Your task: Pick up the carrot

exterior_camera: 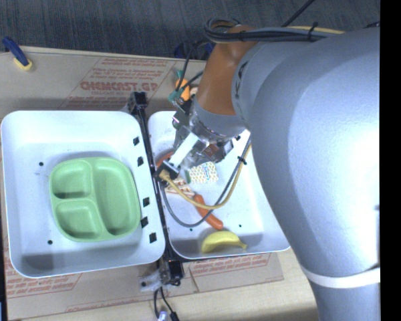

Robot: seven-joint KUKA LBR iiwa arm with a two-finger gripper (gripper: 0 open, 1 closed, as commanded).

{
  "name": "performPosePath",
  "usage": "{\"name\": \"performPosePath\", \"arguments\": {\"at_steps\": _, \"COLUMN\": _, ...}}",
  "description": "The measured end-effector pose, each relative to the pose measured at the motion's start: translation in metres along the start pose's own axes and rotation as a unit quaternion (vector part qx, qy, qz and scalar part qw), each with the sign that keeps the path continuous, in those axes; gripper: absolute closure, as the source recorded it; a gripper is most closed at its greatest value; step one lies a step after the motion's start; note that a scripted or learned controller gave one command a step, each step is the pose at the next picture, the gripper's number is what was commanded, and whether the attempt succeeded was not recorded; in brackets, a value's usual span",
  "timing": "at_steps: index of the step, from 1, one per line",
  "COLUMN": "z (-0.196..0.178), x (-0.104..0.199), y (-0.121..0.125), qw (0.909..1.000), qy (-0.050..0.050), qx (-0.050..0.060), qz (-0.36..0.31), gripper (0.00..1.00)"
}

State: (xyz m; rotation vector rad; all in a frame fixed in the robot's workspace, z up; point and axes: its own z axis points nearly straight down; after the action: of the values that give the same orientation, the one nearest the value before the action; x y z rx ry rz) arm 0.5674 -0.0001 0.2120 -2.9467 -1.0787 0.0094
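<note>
The carrot (pixel 208 212) is a thin orange piece lying slantwise on the floor of the right bin (pixel 254 227), towards its front. My gripper (pixel 199 158) hangs low over the middle of that bin, just above and behind the carrot. It hovers over a white patterned item (pixel 204 173). The wrist and cables hide what lies under the gripper. Nothing shows the carrot as lifted; it rests on the bin floor.
A yellow banana (pixel 222 241) lies at the right bin's front edge. A pale yellow stringy item (pixel 178 190) and an orange bit (pixel 164 159) sit by the left wall. In the left bin (pixel 20 139) rests a green divided plate (pixel 93 197). The big grey arm covers the bin's right side.
</note>
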Motion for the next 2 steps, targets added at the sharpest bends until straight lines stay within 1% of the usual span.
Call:
{"name": "performPosePath", "arguments": {"at_steps": 1, "z": -0.01, "x": 0.0, "y": 0.0, "qw": 1.0, "qy": -0.001, "qx": 0.002, "qz": -0.002, "gripper": 1.0}}
{"name": "performPosePath", "arguments": {"at_steps": 2, "z": 0.021, "x": 0.048, "y": -0.088, "qw": 0.998, "qy": 0.0, "qx": 0.0, "qz": 0.062, "gripper": 1.0}}
